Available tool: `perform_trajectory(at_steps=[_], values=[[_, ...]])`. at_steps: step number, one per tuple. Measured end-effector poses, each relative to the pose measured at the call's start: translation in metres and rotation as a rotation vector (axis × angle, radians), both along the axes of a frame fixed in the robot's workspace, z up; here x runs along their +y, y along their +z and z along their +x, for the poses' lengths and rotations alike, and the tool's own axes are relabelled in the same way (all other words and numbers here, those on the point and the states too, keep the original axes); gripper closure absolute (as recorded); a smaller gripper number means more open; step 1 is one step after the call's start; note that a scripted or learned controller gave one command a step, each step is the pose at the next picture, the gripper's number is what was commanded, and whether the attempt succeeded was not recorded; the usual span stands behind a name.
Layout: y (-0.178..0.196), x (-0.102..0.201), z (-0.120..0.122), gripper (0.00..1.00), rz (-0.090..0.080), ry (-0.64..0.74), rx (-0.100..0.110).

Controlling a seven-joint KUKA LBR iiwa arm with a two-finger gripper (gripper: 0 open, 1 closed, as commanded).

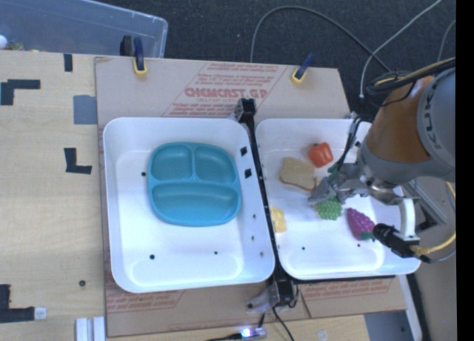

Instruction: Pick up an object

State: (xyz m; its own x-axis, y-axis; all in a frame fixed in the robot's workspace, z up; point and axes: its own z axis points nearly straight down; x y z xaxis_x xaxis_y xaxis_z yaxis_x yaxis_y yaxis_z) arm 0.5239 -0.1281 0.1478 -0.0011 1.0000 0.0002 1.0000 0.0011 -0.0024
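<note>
Over on the left half of the frame sits the left bin, holding a blue divided plate and nothing the arm seems after. Moving right past the black divider, the right bin carries the small stuff: a yellow piece tucked against its left wall, a tan bread-like slice, an orange-red toy just above and right of it, then a green bushy piece and a purple grape-like cluster toward the lower right. The gripper is down low in the middle of that bin, right at the top of the green piece and close to the slice; how its grasp stands I cannot tell from here. The green piece looks knobbly and soft-edged, lying flat on the bin floor. To my eye the pick wants a centred, straight descent over it, closing squarely so neither neighbour gets nudged, then a slow lift.
</note>
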Motion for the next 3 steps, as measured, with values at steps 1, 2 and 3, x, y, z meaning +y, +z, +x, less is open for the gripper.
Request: perform_trajectory(at_steps=[1,2,3], values=[[0.049,0.0,0.001,1.0,0.0,0.001,0.0],[0.043,0.045,-0.005,1.0,0.001,0.004,0.006],[0.046,0.109,-0.013,1.0,0.003,0.007,0.006]])
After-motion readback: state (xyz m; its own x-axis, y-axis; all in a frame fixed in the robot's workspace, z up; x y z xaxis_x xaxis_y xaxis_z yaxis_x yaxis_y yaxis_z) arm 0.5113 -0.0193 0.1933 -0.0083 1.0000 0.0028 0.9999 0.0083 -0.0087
